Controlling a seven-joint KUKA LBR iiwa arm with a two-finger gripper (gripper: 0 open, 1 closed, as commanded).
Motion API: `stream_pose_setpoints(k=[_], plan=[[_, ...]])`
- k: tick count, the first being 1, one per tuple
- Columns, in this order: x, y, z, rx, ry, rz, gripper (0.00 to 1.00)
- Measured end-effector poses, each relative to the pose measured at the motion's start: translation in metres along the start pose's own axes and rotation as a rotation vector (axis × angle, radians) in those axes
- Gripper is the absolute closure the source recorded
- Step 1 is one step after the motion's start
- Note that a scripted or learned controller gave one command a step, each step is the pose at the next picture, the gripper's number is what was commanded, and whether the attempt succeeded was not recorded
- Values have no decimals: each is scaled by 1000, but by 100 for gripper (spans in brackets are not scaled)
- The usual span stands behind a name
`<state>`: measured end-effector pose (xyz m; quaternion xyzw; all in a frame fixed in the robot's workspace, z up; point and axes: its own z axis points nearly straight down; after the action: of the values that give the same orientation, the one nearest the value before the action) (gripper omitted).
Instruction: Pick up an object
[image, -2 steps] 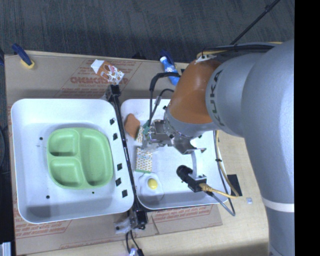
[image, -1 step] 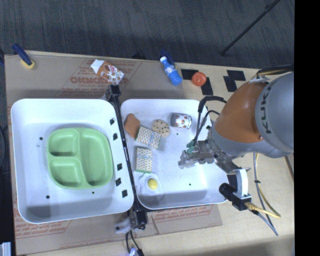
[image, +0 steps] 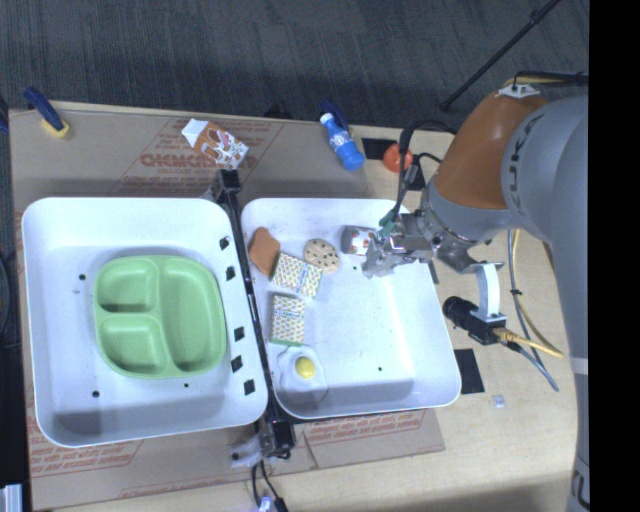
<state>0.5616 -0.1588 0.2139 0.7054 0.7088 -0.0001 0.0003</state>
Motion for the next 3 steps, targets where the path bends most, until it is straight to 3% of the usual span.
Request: stream_pose_setpoints(k=[1,2,3], plan=[[45,-24,-10,3,1,-2,100],[57,-68,7,5,1,-2,100],[45,-85,-4,4,1,-2,100]])
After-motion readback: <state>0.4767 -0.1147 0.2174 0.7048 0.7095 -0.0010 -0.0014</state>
